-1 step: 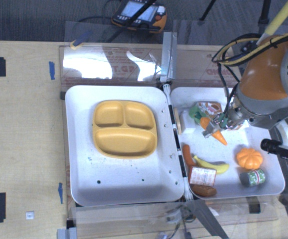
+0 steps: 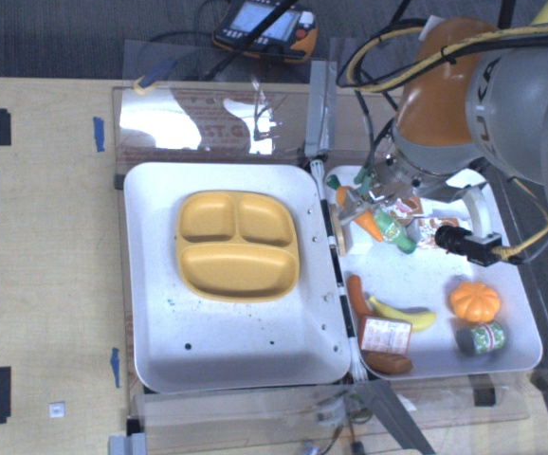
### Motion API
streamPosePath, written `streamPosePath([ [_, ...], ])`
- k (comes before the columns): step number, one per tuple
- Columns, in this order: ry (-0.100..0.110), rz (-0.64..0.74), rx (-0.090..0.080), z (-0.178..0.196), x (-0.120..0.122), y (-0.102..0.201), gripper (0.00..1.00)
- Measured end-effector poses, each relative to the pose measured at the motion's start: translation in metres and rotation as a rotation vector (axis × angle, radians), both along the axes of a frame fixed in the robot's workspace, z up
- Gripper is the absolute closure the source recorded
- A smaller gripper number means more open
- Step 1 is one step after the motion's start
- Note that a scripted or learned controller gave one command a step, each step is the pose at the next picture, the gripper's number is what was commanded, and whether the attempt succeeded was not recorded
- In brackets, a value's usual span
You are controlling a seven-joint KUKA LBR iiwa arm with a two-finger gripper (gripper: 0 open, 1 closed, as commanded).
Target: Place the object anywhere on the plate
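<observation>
From the camera view you are looking at the pick stage: the tool sits low over the far-left corner of the right bin, among a small clutter that includes a carrot, and you cannot tell whether it is open or closed, or whether it grips anything. The yellow plate lies alone in the left bin, nothing on it yet. I judge the next move calls for a sure hold on one object, a lift over the divider between the bins, then a release above the plate. Count two bins, one three-section plate, one small pumpkin, one banana, one sausage, one can, one labelled packet.
</observation>
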State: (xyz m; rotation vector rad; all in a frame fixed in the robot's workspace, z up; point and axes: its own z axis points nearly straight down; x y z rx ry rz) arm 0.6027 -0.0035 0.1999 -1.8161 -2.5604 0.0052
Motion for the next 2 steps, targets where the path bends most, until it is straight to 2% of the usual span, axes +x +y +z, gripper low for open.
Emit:
streamPosePath([
  [1,-0.002,0.122,0.000,-0.0022,0.0021,0.0738,1.00],
  [2,-0.002,0.122,0.000,-0.0020,0.0021,0.0738,0.00],
])
